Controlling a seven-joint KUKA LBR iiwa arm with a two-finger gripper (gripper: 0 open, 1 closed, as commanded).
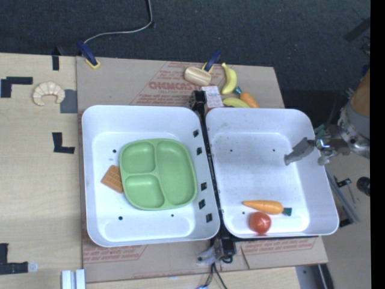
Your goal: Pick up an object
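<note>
Nearest, the tomato [260, 223] and carrot [263, 206] are lying touching in the right bin [240, 125], below and left of the hand [299, 152]. Whether the hand is spread or pressed together, I cannot tell. Farther left, a green plate [158, 173] is sitting in the left bin [96, 161].

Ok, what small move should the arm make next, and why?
Probably slide the tool toward the near edge of the right bin, over the carrot and tomato. It sits at the bin's right wall, well away from both, with nothing between.
</note>
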